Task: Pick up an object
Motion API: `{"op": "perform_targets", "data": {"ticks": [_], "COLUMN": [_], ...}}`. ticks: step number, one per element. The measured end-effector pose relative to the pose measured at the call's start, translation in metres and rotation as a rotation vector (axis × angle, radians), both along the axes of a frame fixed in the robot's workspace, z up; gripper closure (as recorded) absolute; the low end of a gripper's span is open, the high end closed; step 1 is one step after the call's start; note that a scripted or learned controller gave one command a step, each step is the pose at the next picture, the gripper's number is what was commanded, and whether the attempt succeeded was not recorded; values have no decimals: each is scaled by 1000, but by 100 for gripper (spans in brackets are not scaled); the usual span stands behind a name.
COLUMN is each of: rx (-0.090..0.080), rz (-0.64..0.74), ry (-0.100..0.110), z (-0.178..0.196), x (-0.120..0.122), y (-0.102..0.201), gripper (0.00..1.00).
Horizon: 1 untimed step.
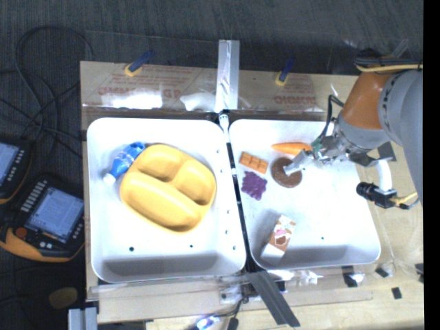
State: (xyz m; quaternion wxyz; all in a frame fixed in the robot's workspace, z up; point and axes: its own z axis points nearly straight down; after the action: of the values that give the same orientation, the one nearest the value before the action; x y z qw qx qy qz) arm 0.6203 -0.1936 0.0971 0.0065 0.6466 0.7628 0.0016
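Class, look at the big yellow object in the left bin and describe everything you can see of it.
The yellow object is a large, smooth, rounded lump, like a soft cushion or toy bread loaf, with a shallow crease dividing its upper end into two lobes. It lies flat and slantwise in the left bin, taking up much of the floor. A small blue and white item rests against its upper left edge.

Red printing runs across the clear plastic sheet point(199, 91) taped along the far edge of the bench, behind both bins, but it is reversed and too blurred to read. The small carton point(280, 235) in the right bin bears a printed face with no legible words.
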Motion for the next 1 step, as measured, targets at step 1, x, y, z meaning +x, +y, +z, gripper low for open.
{"op": "perform_targets", "data": {"ticks": [1], "rx": [1], "rz": [-187], "ry": [15], "z": [-6], "x": [37], "y": [66], "gripper": [0]}}
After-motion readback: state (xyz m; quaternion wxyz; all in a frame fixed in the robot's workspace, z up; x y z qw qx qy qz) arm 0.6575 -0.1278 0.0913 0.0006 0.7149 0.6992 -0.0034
